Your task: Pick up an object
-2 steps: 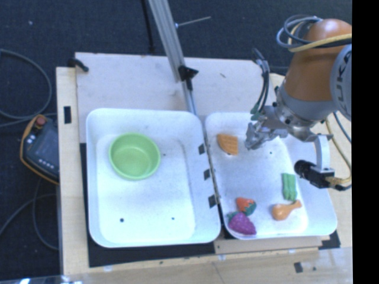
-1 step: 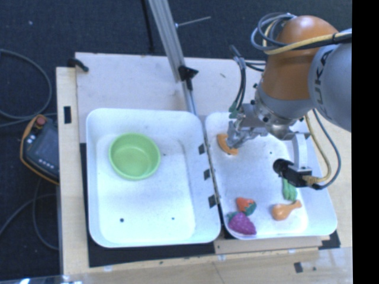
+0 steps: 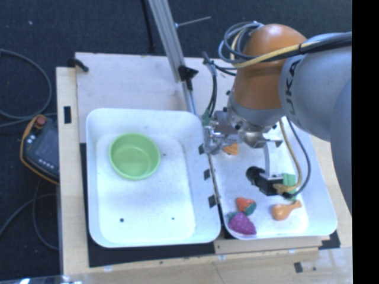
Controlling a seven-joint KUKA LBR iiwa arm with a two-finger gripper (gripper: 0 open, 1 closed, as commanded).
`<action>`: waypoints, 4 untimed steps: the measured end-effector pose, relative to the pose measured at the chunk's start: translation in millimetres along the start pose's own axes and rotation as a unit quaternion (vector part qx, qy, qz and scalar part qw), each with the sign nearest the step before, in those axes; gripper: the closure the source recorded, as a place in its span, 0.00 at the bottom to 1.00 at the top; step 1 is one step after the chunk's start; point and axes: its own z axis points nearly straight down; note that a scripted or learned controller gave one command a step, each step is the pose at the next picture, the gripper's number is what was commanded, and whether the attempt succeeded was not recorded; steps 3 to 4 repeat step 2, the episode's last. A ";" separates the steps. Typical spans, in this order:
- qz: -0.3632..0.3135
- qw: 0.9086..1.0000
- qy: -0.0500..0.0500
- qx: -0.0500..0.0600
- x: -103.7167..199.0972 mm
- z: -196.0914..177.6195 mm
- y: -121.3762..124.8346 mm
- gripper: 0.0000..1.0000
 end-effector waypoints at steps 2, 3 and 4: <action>0.002 1.000 0.000 0.000 46.0 14.9 -1.3 0.00; 0.002 1.000 0.000 0.000 46.0 14.9 -1.3 0.00; 0.002 1.000 0.000 0.000 46.0 14.9 -1.3 0.00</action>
